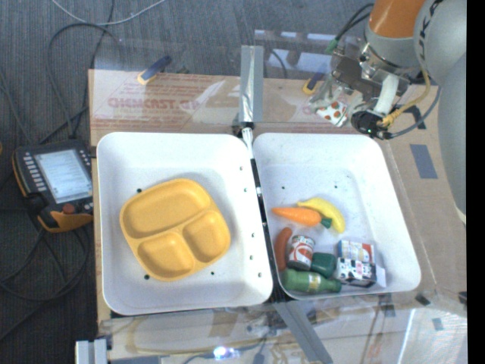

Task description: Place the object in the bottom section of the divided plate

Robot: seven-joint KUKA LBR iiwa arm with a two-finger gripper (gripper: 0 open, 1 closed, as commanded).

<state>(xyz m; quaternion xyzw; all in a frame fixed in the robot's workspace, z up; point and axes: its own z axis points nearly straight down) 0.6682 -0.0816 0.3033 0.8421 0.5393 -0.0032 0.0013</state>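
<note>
The yellow divided plate (174, 227) lies in the left bin (114, 279), with one large section at the top and two smaller ones at the bottom and right. My gripper (333, 103) hangs beyond the far edge of the right bin (394, 203), up at the top right. A small white piece with red spots (331, 113), like a toy pizza slice, sits between its fingertips, lifted off the bench. The gripper is shut on it.
The right bin holds a carrot (298, 215), a banana (326, 211), a red sausage (282, 244), a small can (301, 251), a green bottle (311, 282) and a printed box (355, 263). A teach pendant (53, 177) lies left of the bins.
</note>
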